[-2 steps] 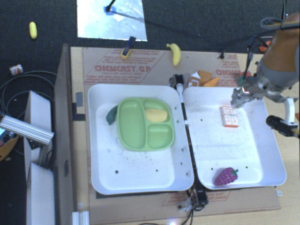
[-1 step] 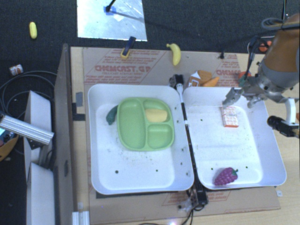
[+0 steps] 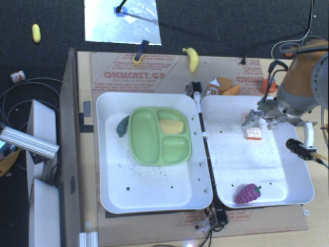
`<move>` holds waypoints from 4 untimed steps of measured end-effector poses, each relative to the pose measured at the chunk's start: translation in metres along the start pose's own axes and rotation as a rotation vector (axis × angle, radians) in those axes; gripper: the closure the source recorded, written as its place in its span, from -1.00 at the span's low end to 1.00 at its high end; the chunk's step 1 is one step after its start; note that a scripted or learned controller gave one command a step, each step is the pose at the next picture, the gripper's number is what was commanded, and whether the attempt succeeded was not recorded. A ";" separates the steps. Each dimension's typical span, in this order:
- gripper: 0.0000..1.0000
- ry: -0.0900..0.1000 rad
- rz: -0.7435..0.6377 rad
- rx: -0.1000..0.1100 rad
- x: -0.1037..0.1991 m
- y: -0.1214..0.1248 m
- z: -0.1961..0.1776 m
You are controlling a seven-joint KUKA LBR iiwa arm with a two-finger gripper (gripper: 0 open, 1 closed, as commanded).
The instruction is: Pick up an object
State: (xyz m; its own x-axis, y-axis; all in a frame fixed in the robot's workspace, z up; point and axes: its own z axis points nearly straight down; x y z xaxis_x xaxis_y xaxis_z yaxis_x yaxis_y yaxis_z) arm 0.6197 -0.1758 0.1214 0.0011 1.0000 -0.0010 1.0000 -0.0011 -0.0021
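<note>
place: robot lab | evidence: two white bins (image 3: 154, 202) on cardboard-topped bench (image 3: 154, 71), loose cables (image 3: 20, 104) left, toy food

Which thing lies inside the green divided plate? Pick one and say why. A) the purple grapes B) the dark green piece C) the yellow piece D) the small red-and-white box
C: the yellow piece sits in the upper right compartment of the green divided plate in the left bin.

Dark speckled floor (image 3: 231, 19), shiny metal sheet (image 3: 122, 13) lying on it up top. Cardboard-covered counter (image 3: 154, 71). Black cables (image 3: 20, 107) coiled at left, white box (image 3: 41, 153) beside.
</note>
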 end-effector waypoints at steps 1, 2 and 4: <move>-1.00 -0.001 -0.001 -0.004 -0.023 0.008 0.039; -1.00 0.001 -0.007 -0.004 0.010 0.006 0.037; 1.00 0.003 -0.016 -0.015 0.118 0.045 -0.070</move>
